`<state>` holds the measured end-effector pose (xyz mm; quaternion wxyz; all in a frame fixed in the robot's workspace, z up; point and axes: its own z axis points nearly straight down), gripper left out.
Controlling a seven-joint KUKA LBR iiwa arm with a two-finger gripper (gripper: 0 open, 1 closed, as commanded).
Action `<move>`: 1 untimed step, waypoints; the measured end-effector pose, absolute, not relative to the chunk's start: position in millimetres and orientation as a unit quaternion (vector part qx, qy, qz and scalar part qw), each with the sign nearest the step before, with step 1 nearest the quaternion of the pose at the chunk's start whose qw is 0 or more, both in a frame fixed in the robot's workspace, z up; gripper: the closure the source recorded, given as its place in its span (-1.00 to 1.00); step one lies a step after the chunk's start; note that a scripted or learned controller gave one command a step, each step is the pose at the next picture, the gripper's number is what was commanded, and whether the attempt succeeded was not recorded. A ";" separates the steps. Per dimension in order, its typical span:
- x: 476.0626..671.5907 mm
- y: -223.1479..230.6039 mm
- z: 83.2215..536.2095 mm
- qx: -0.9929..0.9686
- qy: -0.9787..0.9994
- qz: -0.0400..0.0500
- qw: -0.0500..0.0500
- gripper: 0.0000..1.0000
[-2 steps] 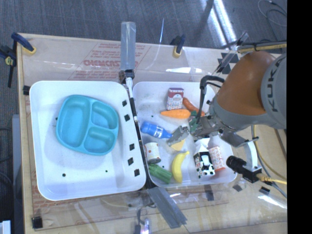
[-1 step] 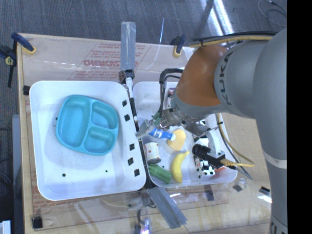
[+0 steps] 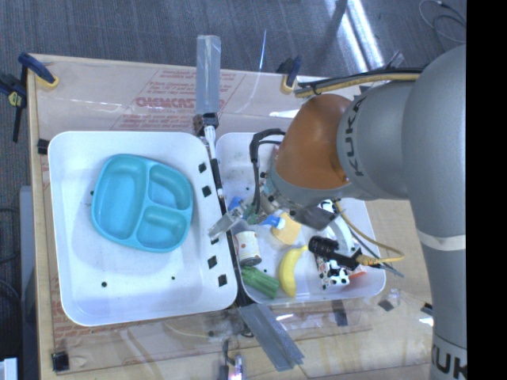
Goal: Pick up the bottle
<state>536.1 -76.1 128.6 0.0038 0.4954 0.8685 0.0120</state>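
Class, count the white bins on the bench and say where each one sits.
2. The left bin holds a blue divided plate. The right bin sits directly beside it, crowded with small objects, including a banana; the arm covers part of it.

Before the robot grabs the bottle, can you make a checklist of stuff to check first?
1. Bottle in the right bin: ok.
2. Bottle easy to see: ok, standing near the divider.
3. Gripper close to the bottle: ok, just above it.
4. Bottle between the jaws: cannot tell.
5. Room around the bottle: not ok, the green toy and banana crowd it.
6. Blue tray out of the way: ok, in the left bin.
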 end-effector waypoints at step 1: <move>533.9 -76.2 118.5 0.476 0.879 0.025 0.011 -1.00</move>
